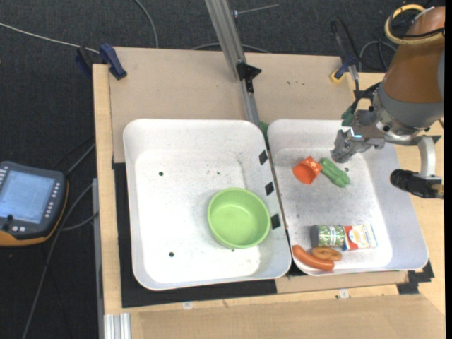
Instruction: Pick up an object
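Hovering over right white bin (395, 210), gripper (342, 154) just above green plastic pickle-shaped toy (335, 173) lying beside orange cup (306, 171). Finger state: cannot tell. Nothing lifted; grasping remaining.

Two bins (141, 147), one bowl (239, 217), four small items (334, 173)

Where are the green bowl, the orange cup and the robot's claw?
green bowl (239, 219): camera view, on the bowl's inner floor.
orange cup (306, 171): camera view, on the cup's side.
claw (342, 153): camera view, between the fingertips.
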Tool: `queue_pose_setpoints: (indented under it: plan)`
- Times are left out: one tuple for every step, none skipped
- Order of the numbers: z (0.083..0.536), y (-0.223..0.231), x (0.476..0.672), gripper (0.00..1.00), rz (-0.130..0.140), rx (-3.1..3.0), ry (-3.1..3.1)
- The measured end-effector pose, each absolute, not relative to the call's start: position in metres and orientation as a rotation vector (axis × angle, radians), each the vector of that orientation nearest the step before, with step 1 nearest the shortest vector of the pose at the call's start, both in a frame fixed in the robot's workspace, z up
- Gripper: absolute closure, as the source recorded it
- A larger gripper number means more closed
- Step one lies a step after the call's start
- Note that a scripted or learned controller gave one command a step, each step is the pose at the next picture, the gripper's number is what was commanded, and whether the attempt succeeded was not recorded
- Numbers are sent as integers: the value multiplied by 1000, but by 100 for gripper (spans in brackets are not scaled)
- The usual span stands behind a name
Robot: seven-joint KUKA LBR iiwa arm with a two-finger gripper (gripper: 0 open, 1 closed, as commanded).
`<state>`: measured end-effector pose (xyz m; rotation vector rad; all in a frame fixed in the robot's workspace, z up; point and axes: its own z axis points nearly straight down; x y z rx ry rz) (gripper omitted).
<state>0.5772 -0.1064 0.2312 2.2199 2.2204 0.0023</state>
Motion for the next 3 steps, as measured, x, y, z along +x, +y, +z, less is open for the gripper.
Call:
queue_pose_setpoints:
  plan:
    - [233, -52, 577, 100, 3, 2217, 2226]
    - [243, -2, 584, 100, 3, 2216, 2227]
    - [231, 50, 592, 100, 1, 2217, 2227]
